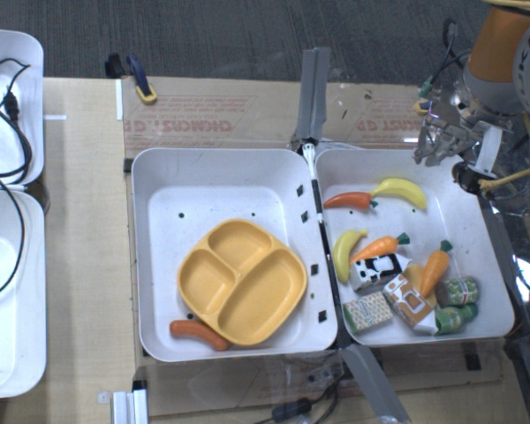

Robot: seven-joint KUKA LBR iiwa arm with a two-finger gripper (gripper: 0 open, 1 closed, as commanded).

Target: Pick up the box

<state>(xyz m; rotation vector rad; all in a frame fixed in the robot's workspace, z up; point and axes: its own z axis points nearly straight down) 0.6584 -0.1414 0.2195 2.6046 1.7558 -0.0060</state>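
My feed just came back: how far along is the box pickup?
Nothing looks done yet. The box lies in the right bin, near its front, among a carrot and other toy food. The gripper is over the bin's far right corner, well away from the box, with nothing seen in it. Left to do: reach the box, grasp it and lift.

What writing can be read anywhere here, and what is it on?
Red print on the cardboard behind the bins: upside down and too blurred to read for sure.
Small boxes in the right bin: patterned faces, lettering too small to read.
No other text is visible.
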